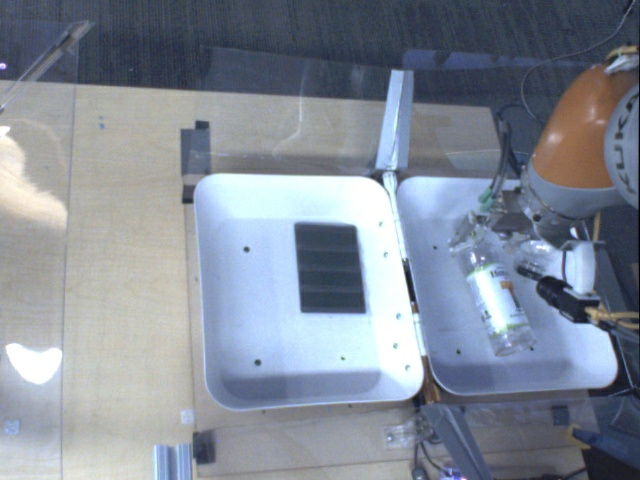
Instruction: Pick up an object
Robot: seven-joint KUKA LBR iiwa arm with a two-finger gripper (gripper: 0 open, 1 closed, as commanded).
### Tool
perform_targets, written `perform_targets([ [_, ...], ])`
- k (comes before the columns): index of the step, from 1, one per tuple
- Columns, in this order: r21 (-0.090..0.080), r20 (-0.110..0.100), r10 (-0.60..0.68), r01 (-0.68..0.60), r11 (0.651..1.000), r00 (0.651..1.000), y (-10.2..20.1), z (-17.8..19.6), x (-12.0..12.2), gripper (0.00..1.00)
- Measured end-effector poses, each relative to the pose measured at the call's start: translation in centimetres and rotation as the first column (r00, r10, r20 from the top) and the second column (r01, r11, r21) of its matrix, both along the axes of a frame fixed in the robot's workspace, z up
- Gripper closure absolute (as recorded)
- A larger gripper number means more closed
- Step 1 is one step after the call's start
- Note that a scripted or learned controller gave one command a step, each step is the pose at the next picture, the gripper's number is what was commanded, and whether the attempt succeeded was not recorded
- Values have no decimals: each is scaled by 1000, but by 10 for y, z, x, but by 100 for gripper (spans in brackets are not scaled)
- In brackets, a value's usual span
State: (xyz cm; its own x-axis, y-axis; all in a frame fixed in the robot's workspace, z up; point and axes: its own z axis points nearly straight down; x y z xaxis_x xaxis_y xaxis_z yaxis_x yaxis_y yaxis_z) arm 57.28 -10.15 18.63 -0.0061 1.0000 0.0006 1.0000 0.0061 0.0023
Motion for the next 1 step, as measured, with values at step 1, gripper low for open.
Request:
perform_targets([
  [1,-2,3,112,-112,994,994,-39,-96,5,0],
])
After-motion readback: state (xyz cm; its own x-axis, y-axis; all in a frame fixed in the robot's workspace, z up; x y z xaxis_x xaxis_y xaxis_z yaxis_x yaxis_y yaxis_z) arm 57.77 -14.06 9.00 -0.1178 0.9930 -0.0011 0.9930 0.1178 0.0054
